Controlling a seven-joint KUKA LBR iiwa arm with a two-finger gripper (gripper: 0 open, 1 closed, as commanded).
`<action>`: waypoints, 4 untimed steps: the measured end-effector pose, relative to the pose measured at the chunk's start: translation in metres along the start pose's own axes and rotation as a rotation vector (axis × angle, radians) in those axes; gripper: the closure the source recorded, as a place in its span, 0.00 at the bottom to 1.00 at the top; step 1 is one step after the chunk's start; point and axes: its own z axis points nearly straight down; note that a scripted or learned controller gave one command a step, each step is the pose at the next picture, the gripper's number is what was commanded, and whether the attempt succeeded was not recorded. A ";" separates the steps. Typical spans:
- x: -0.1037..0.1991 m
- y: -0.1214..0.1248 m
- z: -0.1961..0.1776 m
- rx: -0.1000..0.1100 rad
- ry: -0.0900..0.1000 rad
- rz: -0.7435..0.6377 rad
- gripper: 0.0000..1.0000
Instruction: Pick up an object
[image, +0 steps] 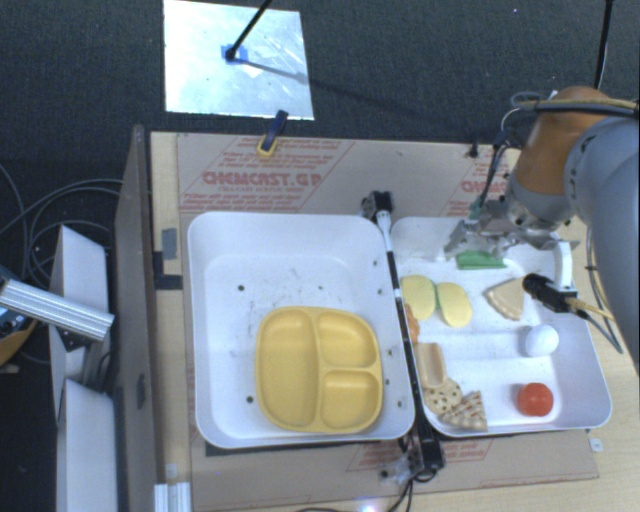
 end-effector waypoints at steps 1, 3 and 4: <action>0.000 0.001 -0.011 -0.005 0.000 0.000 1.00; -0.007 -0.009 0.013 0.006 0.001 0.002 0.00; -0.007 -0.005 -0.002 -0.005 0.000 0.001 1.00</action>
